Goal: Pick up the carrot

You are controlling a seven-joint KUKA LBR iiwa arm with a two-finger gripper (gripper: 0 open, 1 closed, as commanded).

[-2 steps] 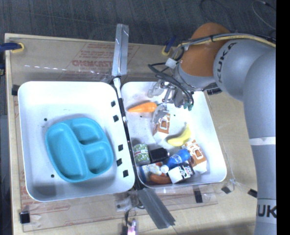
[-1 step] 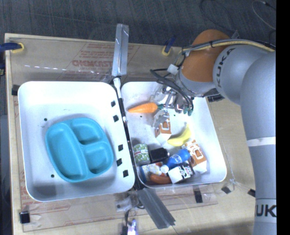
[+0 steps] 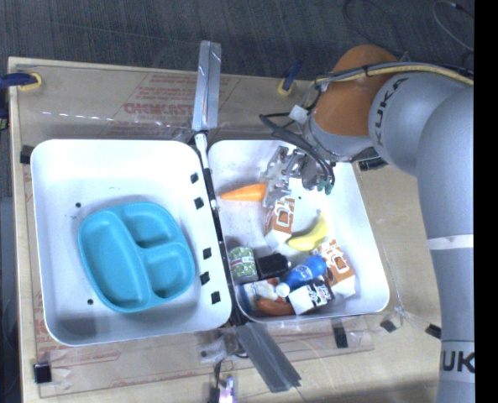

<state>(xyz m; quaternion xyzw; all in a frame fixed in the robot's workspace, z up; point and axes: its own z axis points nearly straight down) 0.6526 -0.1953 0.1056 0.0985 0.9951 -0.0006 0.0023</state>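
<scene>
A: Layout? Big stuff first.

B: Worktop (image 3: 106, 99) carries two white bins side by side. Arm (image 3: 416, 141) comes in from the right, wrist over the upper part of the right bin (image 3: 368, 250). Left bin (image 3: 55, 166) holds a blue divided tray (image 3: 135, 254), lying flat.

A: End effector?

B: End effector (image 3: 284, 168) hangs near the right bin's top edge, pointing toward the divider. Can't tell how far the fingers are spread; cables and the wrist clutter it. Nothing visibly gripped.

A: Carrot?

B: Carrot (image 3: 242, 194) lies in the right bin's upper left, tip toward the divider, just below and left of the end effector. Thick end sits beside an orange-and-white carton (image 3: 282, 217). Banana (image 3: 309, 235) below that, then a blue bottle (image 3: 306, 271) and a green can (image 3: 242, 264) in the clutter at the near end.
</scene>
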